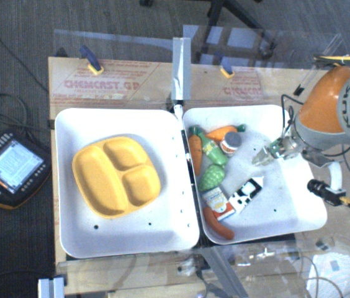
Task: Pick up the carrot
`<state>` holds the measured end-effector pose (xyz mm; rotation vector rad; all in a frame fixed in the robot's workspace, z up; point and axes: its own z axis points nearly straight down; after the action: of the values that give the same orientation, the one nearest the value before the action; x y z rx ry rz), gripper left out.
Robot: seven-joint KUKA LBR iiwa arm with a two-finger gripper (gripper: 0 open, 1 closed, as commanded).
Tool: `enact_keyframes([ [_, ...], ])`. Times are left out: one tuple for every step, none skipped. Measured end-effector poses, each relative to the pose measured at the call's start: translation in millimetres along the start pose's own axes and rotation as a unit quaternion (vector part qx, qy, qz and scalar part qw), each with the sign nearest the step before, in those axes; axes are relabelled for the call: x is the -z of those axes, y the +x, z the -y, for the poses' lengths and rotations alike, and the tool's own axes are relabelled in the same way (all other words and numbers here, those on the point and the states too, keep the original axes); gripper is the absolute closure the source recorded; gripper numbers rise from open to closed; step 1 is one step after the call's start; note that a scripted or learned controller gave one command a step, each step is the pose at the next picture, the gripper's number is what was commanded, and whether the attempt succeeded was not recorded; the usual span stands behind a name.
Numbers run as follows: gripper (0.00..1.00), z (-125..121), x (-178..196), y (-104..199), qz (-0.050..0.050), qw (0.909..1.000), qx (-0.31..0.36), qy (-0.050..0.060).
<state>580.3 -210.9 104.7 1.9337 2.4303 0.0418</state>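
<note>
From the hot dog (218,226) and small carton (219,203) at the right bin's (299,213) near-left, past the green piece (211,177), the carrot (195,153) lies along the left wall, so the gripper (268,155), its grip state unclear, should probably cross left and descend squarely.

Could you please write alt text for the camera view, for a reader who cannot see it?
The gripper hovers over the right bin, apart from the carrot, which lies along that bin's left wall among other toy foods. The left bin holds a yellow divided tray.
</note>
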Motion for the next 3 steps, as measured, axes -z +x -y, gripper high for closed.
enact_keyframes([
  [1.00,37.5,4.5,-2.1,0.007,0.9999,-0.014,-0.005],
  [1.00,-19.1,-2.9,29.7,0.004,0.9966,0.082,0.004],
  [1.00,-4.3,-0.7,-2.9,0.000,0.9990,0.045,0.001],
])
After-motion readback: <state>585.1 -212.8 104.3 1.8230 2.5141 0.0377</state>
